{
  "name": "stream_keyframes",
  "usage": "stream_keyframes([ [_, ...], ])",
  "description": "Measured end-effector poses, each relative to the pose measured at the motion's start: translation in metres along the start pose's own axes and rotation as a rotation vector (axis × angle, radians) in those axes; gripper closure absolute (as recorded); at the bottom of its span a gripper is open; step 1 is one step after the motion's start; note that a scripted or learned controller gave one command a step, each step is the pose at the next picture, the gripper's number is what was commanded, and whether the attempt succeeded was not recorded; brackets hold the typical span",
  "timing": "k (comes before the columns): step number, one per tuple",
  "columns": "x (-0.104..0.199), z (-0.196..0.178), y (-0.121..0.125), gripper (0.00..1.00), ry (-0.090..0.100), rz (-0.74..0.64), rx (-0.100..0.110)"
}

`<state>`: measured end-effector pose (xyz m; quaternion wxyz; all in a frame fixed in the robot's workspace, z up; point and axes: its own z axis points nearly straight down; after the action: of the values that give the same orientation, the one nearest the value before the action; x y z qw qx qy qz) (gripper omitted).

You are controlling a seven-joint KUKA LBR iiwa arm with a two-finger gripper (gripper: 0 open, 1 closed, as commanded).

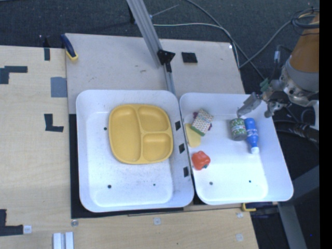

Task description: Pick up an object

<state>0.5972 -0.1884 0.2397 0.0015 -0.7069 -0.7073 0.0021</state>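
Note:
The right bin holds several small objects. A green can stands beside a blue bottle near the bin's far right. A patterned box leans over a yellow piece by the bin's left wall, and a red object lies below them. My gripper hangs over the bin's upper right corner, just above the can and bottle. It is open, with nothing between its fingers.
The left bin carries a yellow divided tray. A metal pole slants down from the top to the gap between the bins. Cables run behind the bench at the upper right.

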Motion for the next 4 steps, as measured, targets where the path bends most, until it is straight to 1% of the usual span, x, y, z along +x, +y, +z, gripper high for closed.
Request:
stream_keyframes([
  [1, 0.003, 0.059, -0.010, 0.00, 0.001, 0.000, 0.002],
  [2, 0.003, 0.123, -0.008, 0.00, 0.001, -0.001, 0.001],
  [3, 0.003, 0.109, -0.007, 1.00, 0.000, -0.002, -0.003],
  [4, -0.004, 0.059, -0.013, 1.00, 0.000, 0.000, -0.008],
])
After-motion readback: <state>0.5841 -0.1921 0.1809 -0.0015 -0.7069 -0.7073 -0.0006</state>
